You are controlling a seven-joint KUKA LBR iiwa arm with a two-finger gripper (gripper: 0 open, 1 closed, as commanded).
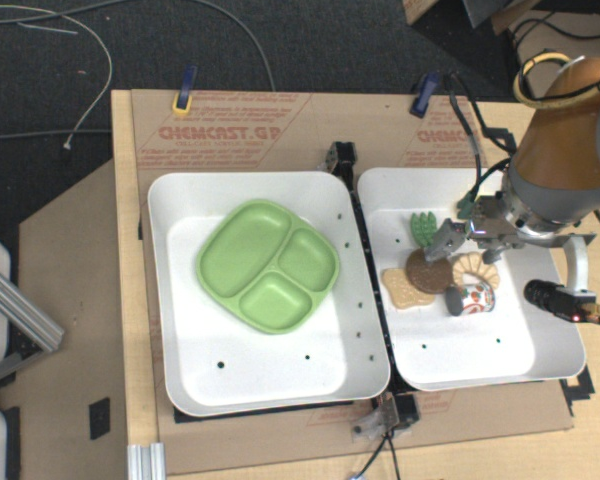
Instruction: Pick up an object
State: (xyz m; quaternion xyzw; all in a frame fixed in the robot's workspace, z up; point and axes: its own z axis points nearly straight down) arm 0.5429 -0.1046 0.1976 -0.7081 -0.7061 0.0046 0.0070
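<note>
In the right bin (540,353), several small objects lie close together. They are a green leafy piece (423,228), a round brown cookie (429,274), a tan flat piece (404,291), a ridged tan piece (477,267) and a red, white and blue item (472,299). My gripper (467,250) hangs low over this cluster, just right of the green piece and above the cookie and the ridged piece. It is open, with one finger (443,243) near the cookie's top edge. Nothing sits between the fingers.
The left bin (180,368) holds a green divided plate (268,265). A black divider clamp (341,156) sits between the bins at the back. A black fitting (552,297) with a red light juts over the right bin's right side.
</note>
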